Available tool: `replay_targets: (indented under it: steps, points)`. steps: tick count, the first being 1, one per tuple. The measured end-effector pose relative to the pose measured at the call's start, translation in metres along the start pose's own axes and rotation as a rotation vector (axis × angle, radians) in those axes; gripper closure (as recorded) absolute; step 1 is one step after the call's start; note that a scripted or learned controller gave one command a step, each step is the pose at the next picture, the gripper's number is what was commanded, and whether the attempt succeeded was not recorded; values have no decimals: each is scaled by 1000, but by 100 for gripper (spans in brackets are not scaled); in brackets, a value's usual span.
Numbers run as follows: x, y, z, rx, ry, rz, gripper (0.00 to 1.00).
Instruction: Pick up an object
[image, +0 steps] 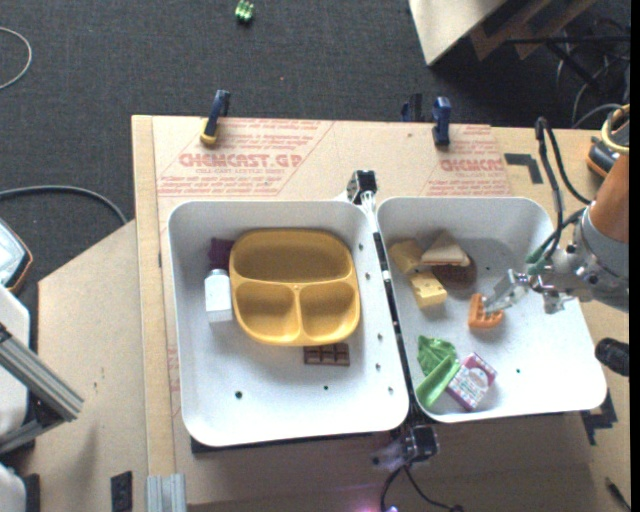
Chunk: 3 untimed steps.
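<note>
My gripper (508, 291) reaches in from the right over the right bin (540, 225). Its tip hangs just above and to the right of a small orange piece (485, 313) lying on the bin floor. Whether it touches that piece is unclear. Further left in this bin are a toy sandwich (446, 256), a yellow cheese wedge (430, 291) and a pale yellow block (404, 255). Near the front lie a green leafy item (436, 364) and a small pink and white carton (473, 383).
The left bin (190, 380) holds a yellow divided plate (295, 285), a white bottle (218, 296), a dark purple item (221, 247) and a chocolate bar (327, 354). Clamps (214, 117) and cables border the board.
</note>
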<state>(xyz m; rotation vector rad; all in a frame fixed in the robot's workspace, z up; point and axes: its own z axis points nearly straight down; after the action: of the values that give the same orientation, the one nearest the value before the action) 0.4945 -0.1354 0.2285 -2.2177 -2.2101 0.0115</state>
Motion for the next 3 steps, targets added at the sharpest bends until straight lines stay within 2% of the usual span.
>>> replay_targets:
  steps: [1,2,3]
  points:
    - [0,3,-6,-13,-2,-3,0]
    - [-2,0,37,-6,0,-3,0]
    - [-1,8,84,-6,0,-3,0]
